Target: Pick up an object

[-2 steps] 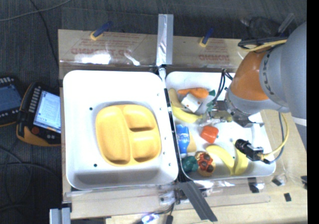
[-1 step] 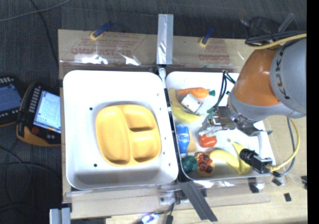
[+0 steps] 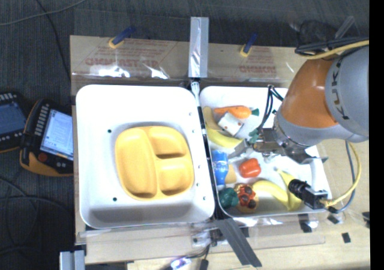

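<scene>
Gripper hangs low over the right bin, beside a red pepper. Grip state: I cannot tell. Nothing looks lifted yet.

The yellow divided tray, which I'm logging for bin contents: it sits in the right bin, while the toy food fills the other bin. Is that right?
Not quite. The camera view shows the yellow divided tray in the left bin, not the right. The toy food, such as the banana and tomato, lies in the right bin.
</scene>
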### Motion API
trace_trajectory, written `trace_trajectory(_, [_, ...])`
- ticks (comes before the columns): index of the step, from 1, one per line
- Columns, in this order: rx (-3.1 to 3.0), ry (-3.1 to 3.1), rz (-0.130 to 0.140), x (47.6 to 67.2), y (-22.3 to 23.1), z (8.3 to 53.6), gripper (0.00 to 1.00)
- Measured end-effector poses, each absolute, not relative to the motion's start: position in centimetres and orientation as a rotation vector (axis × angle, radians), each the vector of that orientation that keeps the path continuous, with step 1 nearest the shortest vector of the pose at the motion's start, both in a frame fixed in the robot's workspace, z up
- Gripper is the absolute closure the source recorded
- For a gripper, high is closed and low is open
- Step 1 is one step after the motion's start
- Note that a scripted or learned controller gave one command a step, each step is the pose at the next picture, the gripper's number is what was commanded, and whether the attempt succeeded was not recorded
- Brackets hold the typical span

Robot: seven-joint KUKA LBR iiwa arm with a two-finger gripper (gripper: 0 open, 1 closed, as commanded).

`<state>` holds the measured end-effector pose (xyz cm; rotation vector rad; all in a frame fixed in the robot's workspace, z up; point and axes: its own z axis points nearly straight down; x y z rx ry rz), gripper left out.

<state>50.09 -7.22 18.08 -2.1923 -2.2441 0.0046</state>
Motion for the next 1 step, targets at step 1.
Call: trace_trajectory(1, [-2.171, -2.283, -0.006, 59.1, -11.71, 8.89, 0.0])
